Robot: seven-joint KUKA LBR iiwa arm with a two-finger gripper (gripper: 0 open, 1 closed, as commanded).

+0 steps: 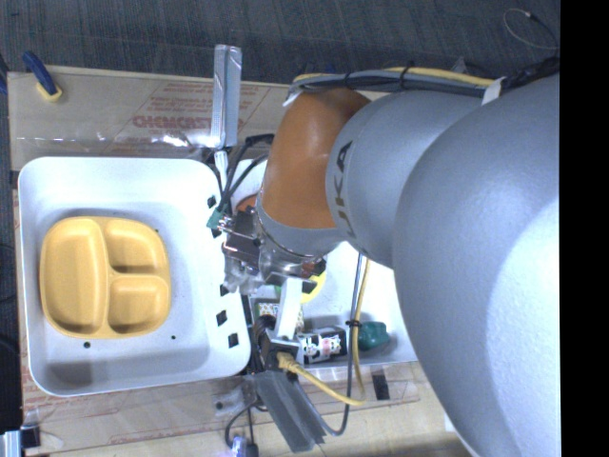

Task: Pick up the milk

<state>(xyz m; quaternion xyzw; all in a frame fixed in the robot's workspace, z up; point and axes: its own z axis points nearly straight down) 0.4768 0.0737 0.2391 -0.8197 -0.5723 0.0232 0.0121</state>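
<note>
My gripper [268, 298] hangs low over the left edge of the right bin [400, 346], close to the wall between the two bins. The orange band and the thick grey arm [428, 217] cover most of that bin and whatever lies under them. A small patch of printed label [269, 309] peeks out right beneath the gripper; I cannot tell what it belongs to. A teal object [373, 334] lies in the right bin near its front edge, to the right of the gripper.
The left bin [57, 369] holds a yellow divided tray [105, 276] on its left side. A grey metal bar [226, 93] stands upright behind the bins, and a blue clip [40, 74] sits at the far left corner of the bench.
</note>
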